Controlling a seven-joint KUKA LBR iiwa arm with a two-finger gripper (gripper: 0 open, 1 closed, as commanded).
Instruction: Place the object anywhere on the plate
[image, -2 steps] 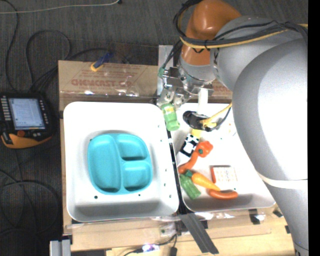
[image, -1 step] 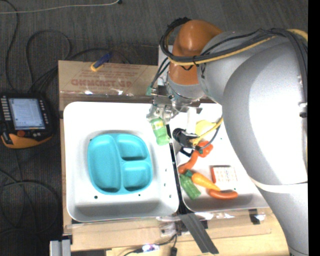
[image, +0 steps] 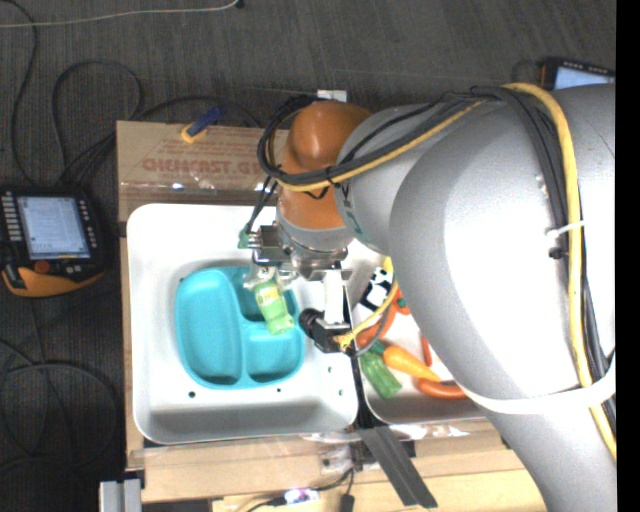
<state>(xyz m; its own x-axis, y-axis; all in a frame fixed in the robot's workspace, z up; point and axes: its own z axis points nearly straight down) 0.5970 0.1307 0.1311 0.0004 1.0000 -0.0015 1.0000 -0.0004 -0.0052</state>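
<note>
the gripper (image: 268, 283) hung over the left bin (image: 150, 300), and a small green bottle (image: 272, 308) sat just below its fingers, apparently pinched between them, though the grip itself was partly hidden. the bottle's long axis ran roughly up and down the view, tilted slightly. it was directly above the right-hand part of the blue plate (image: 215, 330), so the release probably needed only a short descent, no sideways travel.
</note>
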